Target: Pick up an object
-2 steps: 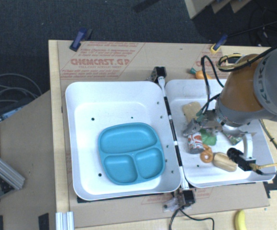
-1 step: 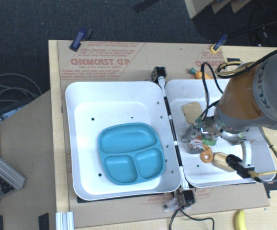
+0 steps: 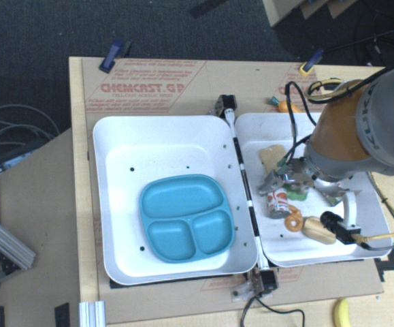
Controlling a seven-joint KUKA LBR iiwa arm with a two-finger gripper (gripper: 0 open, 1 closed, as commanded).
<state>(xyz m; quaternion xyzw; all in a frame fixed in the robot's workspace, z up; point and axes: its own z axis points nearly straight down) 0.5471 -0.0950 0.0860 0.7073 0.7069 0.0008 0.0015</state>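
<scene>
My gripper (image 3: 284, 180) hangs low over the left half of the right bin (image 3: 282, 251), the grey arm with its orange band (image 3: 339, 131) reaching in from the right. Just below the gripper lies a small can with red and white markings (image 3: 277, 204), touching or nearly touching it. A small green piece (image 3: 297, 197) sits beside the can. Lower down lie an orange ring (image 3: 293, 221) and a tan wooden block (image 3: 318, 231). A beige lump (image 3: 272, 157) rests above the gripper.
The left bin (image 3: 115, 148) holds a blue divided plate (image 3: 187, 216). The two bins meet along a ridge (image 3: 243, 182) close to the gripper's left. Clips and cables lie on the cardboard bench (image 3: 149, 84) outside the bins.
</scene>
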